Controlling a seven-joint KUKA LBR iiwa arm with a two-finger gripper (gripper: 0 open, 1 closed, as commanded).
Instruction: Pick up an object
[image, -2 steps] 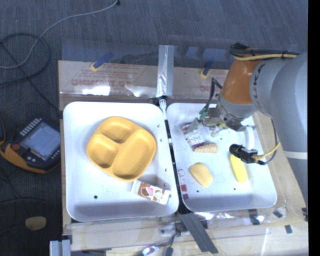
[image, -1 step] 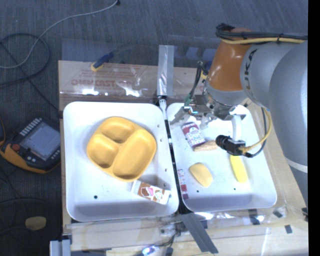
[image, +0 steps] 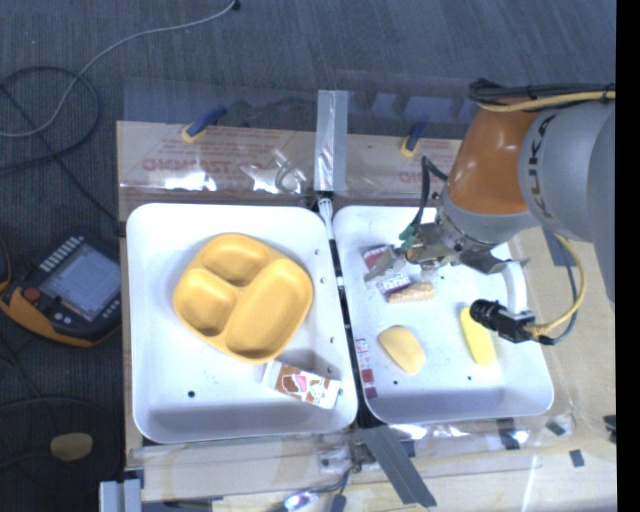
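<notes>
Claw (image: 408, 252): right-centre of frame, low over small tan wrapped snack bar (image: 410, 292), positioned for grasping; finger state — cannot tell.
Bin: right shallow white bin (image: 450, 400).

Single fixed camera, high above the counter

It looked down at a slant on two shallow white plastic bins (image: 150, 300) set side by side, far enough off to take in both, dark carpet on the left, and the grey, orange-banded arm (image: 530, 140) entering from the right.

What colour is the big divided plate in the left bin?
Yellow-orange all over; the three-compartment plate shows clearly in the camera view.
</notes>
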